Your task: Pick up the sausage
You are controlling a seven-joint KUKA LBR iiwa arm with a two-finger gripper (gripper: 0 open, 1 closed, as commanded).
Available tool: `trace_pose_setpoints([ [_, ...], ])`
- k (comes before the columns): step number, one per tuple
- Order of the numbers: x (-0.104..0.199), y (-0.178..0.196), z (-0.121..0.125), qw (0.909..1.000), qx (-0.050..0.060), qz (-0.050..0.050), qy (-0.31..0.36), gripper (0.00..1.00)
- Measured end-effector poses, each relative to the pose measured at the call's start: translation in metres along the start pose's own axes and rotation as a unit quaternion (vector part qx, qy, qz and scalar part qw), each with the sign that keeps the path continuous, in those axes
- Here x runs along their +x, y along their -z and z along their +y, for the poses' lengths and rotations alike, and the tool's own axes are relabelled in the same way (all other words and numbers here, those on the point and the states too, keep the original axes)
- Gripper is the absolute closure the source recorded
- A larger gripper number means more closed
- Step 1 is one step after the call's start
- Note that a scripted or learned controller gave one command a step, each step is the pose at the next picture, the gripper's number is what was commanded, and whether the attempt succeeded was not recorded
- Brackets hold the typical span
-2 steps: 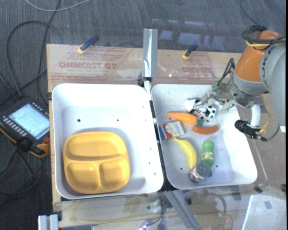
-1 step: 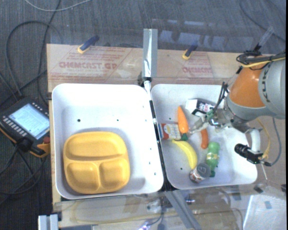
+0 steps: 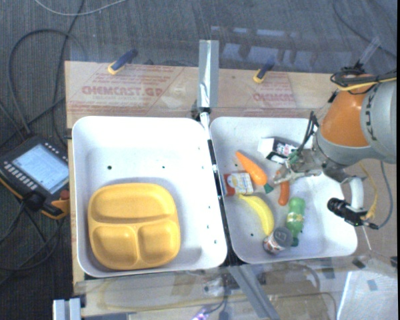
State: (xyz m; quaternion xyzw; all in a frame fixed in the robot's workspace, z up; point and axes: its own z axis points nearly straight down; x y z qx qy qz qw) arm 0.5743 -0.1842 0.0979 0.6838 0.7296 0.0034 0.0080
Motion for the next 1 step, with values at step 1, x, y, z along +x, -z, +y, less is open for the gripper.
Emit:
trace_pose_setpoints([
  [1,0.0328,0.1408,0.0051,0.9959,0.010,0.001,-0.090,1.00],
])
